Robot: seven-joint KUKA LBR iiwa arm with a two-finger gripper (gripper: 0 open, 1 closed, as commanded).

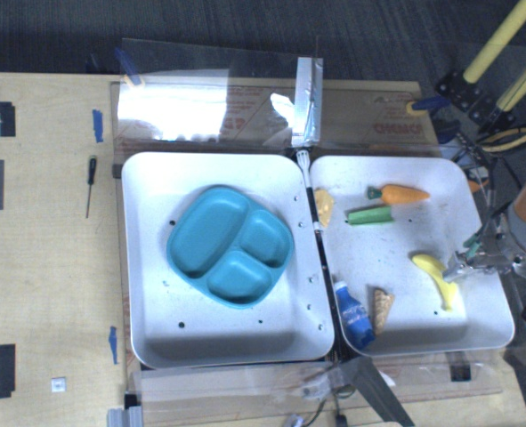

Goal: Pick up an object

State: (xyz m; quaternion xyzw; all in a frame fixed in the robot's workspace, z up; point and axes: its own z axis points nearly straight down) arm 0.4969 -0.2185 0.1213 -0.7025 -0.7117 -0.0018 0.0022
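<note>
Where visible, end effector (469,261) beside banana (436,277).

Bright overhead glare on clear panel (209,109)

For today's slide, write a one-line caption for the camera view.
Pincer beside a banana in the right bin; blue divided plate in the left bin.

Two white bins: the left bin (147,238) holds one blue divided plate (230,245); the right bin (485,318) beside it holds one banana (436,277), one carrot (400,195), one green piece (369,214), one blue bottle (353,314), one cone (383,306), one small yellow piece (323,206).
</note>
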